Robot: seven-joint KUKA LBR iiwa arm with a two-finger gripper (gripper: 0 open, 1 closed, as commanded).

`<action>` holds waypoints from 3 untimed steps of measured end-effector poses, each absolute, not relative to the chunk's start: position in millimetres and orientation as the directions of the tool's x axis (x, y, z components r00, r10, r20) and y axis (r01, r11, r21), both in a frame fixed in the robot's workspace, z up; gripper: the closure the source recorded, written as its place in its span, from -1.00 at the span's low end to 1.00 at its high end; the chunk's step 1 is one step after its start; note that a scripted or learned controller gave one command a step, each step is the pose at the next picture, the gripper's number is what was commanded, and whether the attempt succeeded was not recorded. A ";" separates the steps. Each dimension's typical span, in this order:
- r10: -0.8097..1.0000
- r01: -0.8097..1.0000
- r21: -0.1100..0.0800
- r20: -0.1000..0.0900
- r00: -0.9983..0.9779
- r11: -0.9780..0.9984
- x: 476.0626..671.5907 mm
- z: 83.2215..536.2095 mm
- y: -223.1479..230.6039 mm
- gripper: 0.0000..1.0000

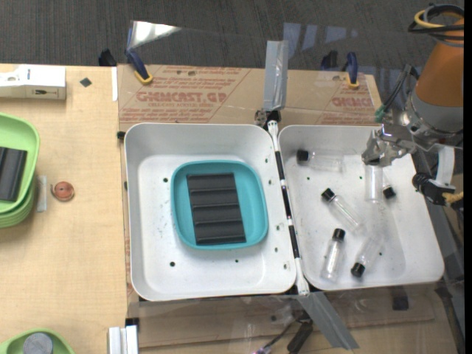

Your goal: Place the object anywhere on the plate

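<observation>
Bins sit side by side on the worktop [66, 271]. The left bin [147, 264] holds a teal plate [254, 201], and a black ribbed block [215, 208] covers the plate's middle. The right bin [413, 268] holds several clear vials with black caps: one near the far left corner [313, 156], one at mid-bin [339, 206], two near the front [333, 251] [365, 257].

The arm [441, 80] reaches in from the right, over the right bin's far right corner. The gripper [376, 161] points down, with a further clear vial [375, 184] hanging upright just below it. Whether the jaws are closed on this vial cannot be told; their opening is not visible.

The two bins touch along their inner rims. The plate's teal rim is bare around the block. Floor space in the left bin surrounds the plate on all sides.
</observation>
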State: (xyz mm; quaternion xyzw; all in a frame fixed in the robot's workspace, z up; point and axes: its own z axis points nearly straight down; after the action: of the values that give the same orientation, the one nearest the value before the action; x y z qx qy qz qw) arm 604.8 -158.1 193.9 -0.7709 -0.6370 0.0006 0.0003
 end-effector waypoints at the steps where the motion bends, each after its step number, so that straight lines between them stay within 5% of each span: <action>1: 0.982 0.982 -0.003 -0.001 0.188 -0.188 604.8 201.9 -158.6 1.00; 3: 0.982 0.982 -0.006 -0.002 0.186 -0.186 604.7 217.4 -160.0 1.00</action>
State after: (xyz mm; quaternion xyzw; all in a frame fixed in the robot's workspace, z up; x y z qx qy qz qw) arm 604.7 -160.0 217.4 -0.7702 -0.6378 0.0030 0.0017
